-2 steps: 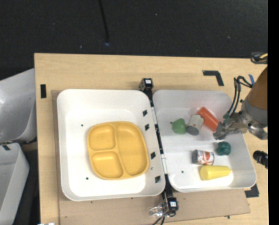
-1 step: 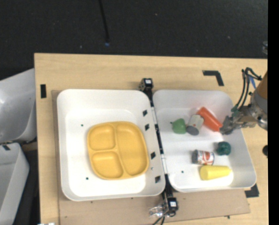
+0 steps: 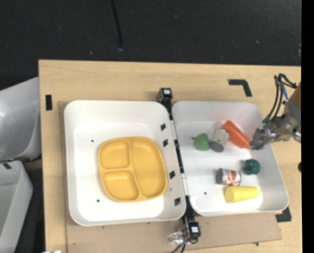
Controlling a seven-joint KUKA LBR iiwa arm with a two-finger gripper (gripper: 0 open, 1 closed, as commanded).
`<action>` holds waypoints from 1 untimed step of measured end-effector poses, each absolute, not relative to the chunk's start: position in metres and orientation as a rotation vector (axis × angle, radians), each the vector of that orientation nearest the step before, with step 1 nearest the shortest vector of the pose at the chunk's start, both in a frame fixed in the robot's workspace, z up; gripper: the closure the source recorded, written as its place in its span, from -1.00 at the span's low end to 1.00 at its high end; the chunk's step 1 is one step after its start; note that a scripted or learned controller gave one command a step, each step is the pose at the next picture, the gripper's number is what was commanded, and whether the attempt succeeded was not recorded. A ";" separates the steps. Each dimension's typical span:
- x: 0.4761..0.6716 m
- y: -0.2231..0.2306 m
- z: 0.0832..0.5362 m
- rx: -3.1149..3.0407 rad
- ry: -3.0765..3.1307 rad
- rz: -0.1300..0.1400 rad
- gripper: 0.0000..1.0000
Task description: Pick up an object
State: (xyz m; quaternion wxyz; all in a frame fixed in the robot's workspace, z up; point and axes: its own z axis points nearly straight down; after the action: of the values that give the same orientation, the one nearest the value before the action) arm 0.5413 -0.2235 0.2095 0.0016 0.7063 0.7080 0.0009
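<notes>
Yellow tray (image 3: 131,168), orange carrot (image 3: 235,133), green lump (image 3: 201,142) — red-white can (image 3: 229,177), teal ball (image 3: 251,166), white bins (image 3: 72,204).

Arm came in from 3 o'clock side of camera view, only its last part in frame, approx. mid-height. Cables looped up along wrist section toward 12 o'clock. Gripper (image 3: 260,139) sat at arm's 9 o'clock end, pointing roughly toward 8 o'clock, low & tilted down. Gripper body was dark, w/ a small bright spot on it. Fingertips too small & dark to make out separately.
</notes>
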 end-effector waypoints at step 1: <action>0.562 -0.164 0.210 2.210 2.229 0.005 1.00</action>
State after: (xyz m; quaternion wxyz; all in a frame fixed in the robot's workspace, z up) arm 0.5622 -0.1644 0.2104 0.0012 0.7041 0.7101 0.0016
